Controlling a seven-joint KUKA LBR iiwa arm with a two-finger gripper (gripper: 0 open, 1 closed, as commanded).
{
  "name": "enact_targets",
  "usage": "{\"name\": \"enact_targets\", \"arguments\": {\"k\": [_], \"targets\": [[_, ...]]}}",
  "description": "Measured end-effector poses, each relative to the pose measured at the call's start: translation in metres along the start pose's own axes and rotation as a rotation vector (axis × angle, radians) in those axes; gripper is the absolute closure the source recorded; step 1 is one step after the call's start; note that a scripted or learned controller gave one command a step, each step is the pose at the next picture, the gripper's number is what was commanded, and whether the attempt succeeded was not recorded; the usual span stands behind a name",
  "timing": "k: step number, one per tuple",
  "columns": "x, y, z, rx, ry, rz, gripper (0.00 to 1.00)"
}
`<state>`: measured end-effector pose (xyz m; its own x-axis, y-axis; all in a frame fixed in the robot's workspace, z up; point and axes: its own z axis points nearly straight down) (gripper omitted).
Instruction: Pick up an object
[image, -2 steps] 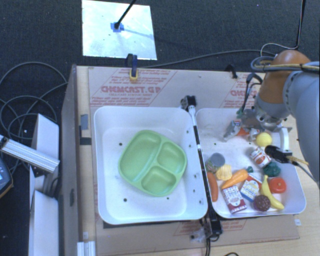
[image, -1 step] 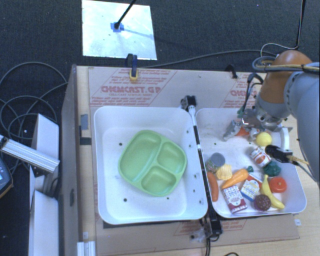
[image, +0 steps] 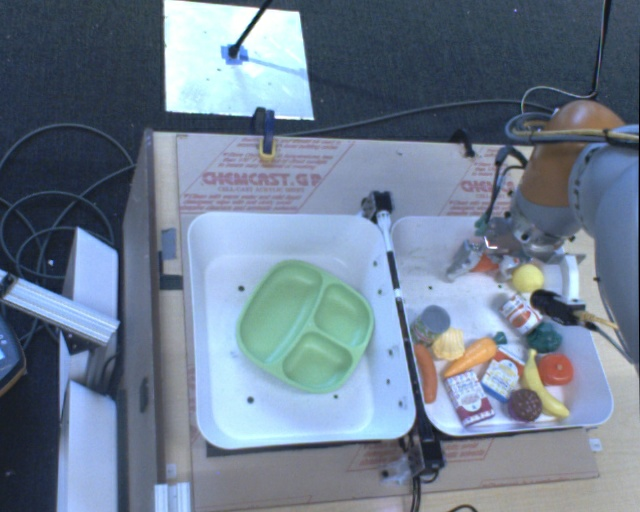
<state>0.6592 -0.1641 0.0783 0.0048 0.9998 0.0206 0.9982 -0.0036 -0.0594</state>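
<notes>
Gripper (image: 470, 258) low near right bin (image: 430, 232) back wall, bare floor leftward

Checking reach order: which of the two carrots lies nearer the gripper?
The lighter orange carrot, slanting beside the red carton; the darker carrot lies farther from the gripper, along the divider.

Both bins (image: 215, 330) look like smooth white plastic with a faint sheen. In the left one the green tray (image: 305, 324) is matt, moulded plastic. The toy food (image: 497, 370) at lower right is glossy, bright plastic. The board (image: 300, 175) beneath looks like printed cardboard, dull and flat. At upper left a metal sheet (image: 237, 60) shines palely against rough dark carpet (image: 70, 70).
</notes>
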Motion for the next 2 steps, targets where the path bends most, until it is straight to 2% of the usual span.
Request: {"name": "enact_targets", "arguments": {"k": [1, 2], "targets": [[-0.001, 0.000, 0.000, -0.001, 0.000, 0.000, 0.00], [-0.035, -0.054, 0.000, -0.055, -0.021, -0.005, 0.00]]}}
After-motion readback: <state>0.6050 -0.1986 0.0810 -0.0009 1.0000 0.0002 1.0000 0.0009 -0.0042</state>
